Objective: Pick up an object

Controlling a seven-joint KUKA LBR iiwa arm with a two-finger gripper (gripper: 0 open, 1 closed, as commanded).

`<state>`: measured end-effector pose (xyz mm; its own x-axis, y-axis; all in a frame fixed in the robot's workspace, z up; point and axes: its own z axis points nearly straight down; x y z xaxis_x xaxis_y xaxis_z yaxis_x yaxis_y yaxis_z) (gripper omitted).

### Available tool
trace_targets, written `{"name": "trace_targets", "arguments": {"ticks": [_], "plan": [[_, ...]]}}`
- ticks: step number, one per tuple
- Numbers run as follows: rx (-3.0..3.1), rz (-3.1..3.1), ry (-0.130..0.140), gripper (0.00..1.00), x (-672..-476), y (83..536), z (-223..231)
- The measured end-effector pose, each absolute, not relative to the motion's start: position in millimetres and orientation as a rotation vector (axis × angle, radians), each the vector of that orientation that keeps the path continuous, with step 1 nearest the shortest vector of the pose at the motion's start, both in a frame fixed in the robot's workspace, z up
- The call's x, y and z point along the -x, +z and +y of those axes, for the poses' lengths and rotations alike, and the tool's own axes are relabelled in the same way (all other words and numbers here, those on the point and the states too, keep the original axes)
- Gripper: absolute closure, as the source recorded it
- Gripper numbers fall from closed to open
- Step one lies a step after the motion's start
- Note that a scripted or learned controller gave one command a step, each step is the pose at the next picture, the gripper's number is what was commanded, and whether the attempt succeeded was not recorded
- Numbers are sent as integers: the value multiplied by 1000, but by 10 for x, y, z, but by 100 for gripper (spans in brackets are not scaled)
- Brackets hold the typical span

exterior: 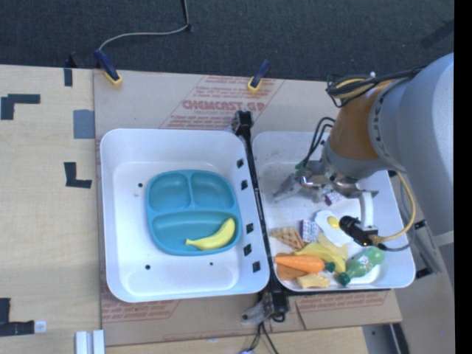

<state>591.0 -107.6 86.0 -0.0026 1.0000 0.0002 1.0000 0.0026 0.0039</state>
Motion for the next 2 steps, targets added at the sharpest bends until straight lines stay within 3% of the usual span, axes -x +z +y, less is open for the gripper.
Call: {"name": "trace_targets", "arguments": {"ticks": [1,2], "plan": [[-2218,2221,4,0,-5940,862,-1358],[-2222,2221,-2,0,-5539,945,-2190]]}}
